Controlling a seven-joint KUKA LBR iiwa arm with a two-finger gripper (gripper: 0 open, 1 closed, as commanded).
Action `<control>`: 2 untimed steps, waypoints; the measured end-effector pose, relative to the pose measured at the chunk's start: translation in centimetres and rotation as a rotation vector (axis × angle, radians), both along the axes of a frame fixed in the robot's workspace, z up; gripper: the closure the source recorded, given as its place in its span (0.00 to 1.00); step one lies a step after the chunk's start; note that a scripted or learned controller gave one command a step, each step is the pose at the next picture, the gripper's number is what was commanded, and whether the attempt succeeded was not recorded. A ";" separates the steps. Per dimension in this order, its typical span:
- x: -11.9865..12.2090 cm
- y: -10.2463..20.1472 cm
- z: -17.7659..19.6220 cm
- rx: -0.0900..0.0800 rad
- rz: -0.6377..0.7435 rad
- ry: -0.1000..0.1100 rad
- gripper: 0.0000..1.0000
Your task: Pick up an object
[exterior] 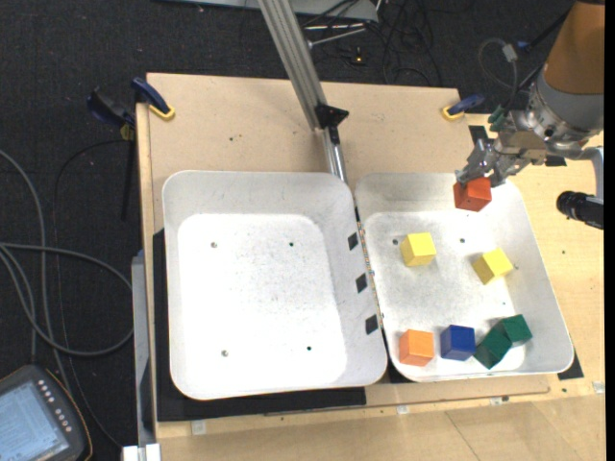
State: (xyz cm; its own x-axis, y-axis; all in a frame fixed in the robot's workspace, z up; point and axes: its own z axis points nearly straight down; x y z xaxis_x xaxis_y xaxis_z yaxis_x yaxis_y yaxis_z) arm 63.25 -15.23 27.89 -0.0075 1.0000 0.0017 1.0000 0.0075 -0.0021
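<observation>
Gripper (478, 173) closed on a red block (472, 195) above the right bin's (538, 257) far edge.

Grey arm (569, 104), orange band (581, 36), dark metal tool (483, 169).

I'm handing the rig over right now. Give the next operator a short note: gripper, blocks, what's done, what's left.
Gripper: over the right bin's far edge, fingers closed on the red block, which looks lifted.
Still lying in the right bin: two yellow blocks, orange block, blue block, two green blocks.
Done: grasp made.
Left: confirm the hold stays secure.
</observation>
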 end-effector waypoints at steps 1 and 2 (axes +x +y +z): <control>-2.2 5.3 -0.9 0.000 0.000 0.001 1.00; -3.8 11.0 -2.5 0.000 0.001 0.002 1.00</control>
State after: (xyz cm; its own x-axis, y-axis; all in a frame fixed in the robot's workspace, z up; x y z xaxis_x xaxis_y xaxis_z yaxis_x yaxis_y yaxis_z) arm 59.47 -4.24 25.40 -0.0084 1.0000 0.0021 1.0000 0.0084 -0.0042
